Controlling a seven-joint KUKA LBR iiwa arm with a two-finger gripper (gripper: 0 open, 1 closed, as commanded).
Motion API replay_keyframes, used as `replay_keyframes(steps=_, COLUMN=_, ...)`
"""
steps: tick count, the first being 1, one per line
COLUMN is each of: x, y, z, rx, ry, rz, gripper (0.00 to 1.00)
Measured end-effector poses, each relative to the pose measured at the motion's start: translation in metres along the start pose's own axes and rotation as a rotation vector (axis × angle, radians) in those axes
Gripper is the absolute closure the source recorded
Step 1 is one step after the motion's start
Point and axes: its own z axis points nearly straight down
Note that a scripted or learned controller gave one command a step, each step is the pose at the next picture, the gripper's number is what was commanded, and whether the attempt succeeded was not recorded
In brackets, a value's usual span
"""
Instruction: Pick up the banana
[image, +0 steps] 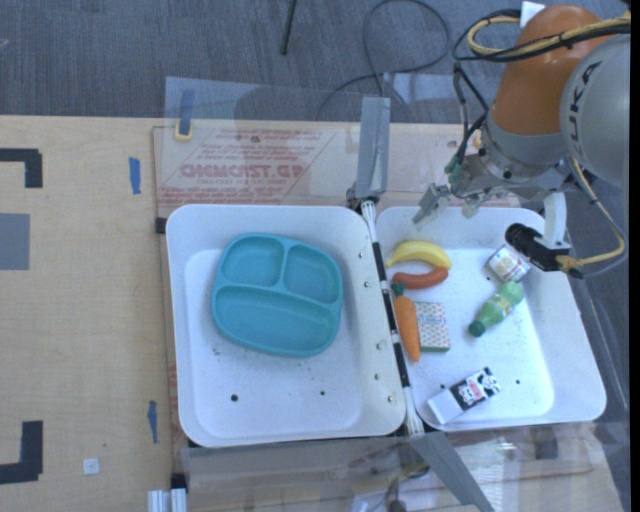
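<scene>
Two shallow white bins sat side by side on the bench. The left bin (190, 400) held one thing, a teal divided plate (277, 295) with three compartments, lying flat toward the bin's upper middle.

The right bin (570, 390) held seven things by my count. One banana (418, 253) lay near its upper left corner, curved and on its side, close to the wall shared by the two bins. Just below it, touching or nearly so, lay one red sausage-shaped piece (425, 278). One carrot (407, 328) lay lengthwise along the shared wall, and one speckled sponge-like block (433, 326) sat right beside it. Further right were one small green bottle (497, 308) on its side and one small can (507, 264) near the upper right. One little black-and-white carton (470, 392) lay toward the near edge.

The single arm came in from the right, its orange band (535, 85) high over the bin's far corner. The gripper (452, 200) hung above the far rim of the right bin, up and to the right of the banana and apart from it. I could not tell how the jaws stood, and nothing was visibly held.
</scene>
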Motion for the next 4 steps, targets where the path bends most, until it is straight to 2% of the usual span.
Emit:
replay_keyframes(steps=1, x=-0.015, y=-0.056, z=0.085, rx=0.004, ry=0.004, rz=-0.186, gripper=0.0)
replay_keyframes(steps=2, x=-0.035, y=-0.004, z=0.104, rx=-0.01, ry=0.0, rz=-0.057, gripper=0.0)
replay_keyframes(steps=3, x=-0.036, y=-0.005, z=0.097, rx=-0.005, ry=-0.002, rz=-0.06, gripper=1.0)
replay_keyframes(steps=4, x=0.02, y=0.005, z=0.001, rx=0.002, ry=0.001, rz=0.066, gripper=1.0)
